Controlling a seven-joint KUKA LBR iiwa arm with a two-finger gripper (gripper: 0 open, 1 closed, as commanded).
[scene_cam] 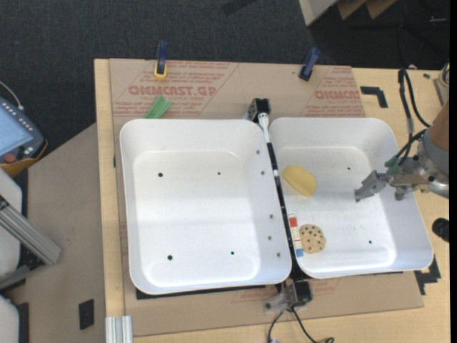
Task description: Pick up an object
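Gripper point(365, 189): right of lemon point(300, 180), jaw state unclear.
Lemon: likely light, smooth, rounded; grasp across narrow middle.
Cookie point(311, 239): below lemon, flat, harder.

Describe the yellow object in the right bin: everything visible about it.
The yellow object is a smooth, rounded oblong lump, pale yellow, matte, with no visible markings; what it is made of is unclear. It lies flat on the floor of the right bin, in the bin's left part near the divider between the two bins, its long axis running diagonally. Nothing touches it: the round cookie lies apart, nearer the camera, and the gripper is off to its right, clear of it.
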